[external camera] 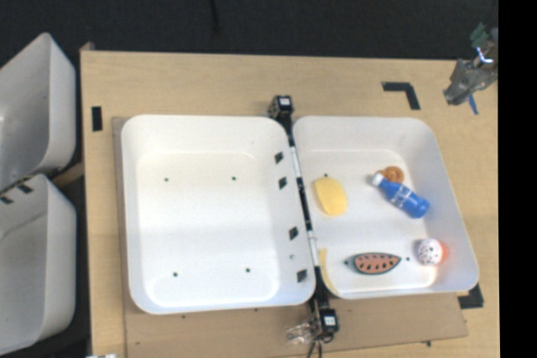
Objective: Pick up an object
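We are looking at a wooden bench [252,84] carrying two white bins: the left bin [151,138] bare-floored, the right bin [436,155] holding all the candidates. The gripper [471,80] is hanging at the far right edge, outside the bins and well apart from everything; we cannot tell how its fingers are standing.

Largest to smallest, we are noting:
- watermelon slice toy [374,263], near the front wall: a descent may clip that wall
- blue bottle [404,198], lying tilted: probably rolling under a pinch
- yellow lemon-like piece [331,197], near the divider
- white ball [429,251], likely squirting free
- small orange piece [392,174], touching the bottle's cap: risking a double grab
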Controlling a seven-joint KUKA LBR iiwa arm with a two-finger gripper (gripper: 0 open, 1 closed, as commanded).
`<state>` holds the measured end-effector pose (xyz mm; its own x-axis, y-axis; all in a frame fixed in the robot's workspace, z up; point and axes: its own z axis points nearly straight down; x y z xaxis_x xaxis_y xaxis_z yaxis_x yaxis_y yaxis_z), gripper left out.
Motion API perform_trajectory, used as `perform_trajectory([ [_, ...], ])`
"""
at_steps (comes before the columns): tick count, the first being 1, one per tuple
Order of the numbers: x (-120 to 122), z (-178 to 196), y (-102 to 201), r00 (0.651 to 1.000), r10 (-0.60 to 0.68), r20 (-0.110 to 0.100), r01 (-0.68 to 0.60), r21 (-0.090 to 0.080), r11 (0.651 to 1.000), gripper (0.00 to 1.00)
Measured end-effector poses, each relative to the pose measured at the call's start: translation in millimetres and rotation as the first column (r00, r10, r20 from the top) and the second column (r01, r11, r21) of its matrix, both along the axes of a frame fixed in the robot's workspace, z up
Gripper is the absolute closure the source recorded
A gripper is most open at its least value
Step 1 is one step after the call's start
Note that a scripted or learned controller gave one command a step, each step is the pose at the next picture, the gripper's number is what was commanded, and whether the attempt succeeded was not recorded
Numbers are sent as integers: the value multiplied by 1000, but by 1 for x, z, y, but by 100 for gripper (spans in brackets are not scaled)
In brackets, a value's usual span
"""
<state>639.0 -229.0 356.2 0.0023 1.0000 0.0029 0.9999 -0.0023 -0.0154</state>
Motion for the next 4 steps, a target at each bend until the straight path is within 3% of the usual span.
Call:
perform_trajectory([
  [1, 51, 188, 1, 999, 7, 39, -6, -14, 1000, 100],
  [2, 21, 32, 48, 1000, 6, 1, -6, 1, 1000, 100],
  [3, 1, 208, 34, 999, 2, 37, -2, -12, 1000, 100],
  [4, -24, 195, -2, 1000, -1, 16, 1, -5, 1000, 100],
])
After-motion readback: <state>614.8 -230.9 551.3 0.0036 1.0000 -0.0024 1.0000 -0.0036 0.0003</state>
